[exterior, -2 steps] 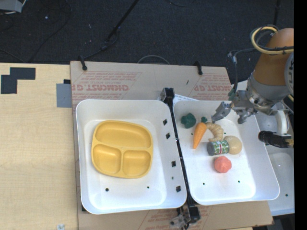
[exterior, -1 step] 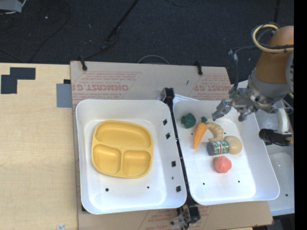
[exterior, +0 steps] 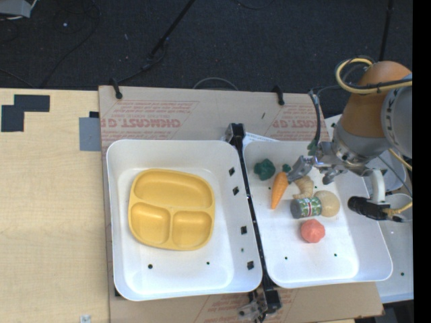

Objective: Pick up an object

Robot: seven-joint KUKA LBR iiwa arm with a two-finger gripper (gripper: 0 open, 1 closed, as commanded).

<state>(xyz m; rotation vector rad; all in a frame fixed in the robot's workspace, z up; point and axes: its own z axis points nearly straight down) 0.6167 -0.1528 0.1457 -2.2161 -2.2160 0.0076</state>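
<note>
Hand (exterior: pixel 315 169) hovered with fingers spread, holding nothing. Carrot (exterior: pixel 278 192) just left below it looked light, stiff, smooth plastic; I'd pinch across its thick middle.

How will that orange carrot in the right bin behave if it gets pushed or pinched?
The carrot looks like a rigid toy, so it should probably stay stiff. Its tapered shape suggests it would swing in an arc when pushed and might slip out of a pinch near the tip. The tool hovers close by, and the green piece may get bumped.
</note>
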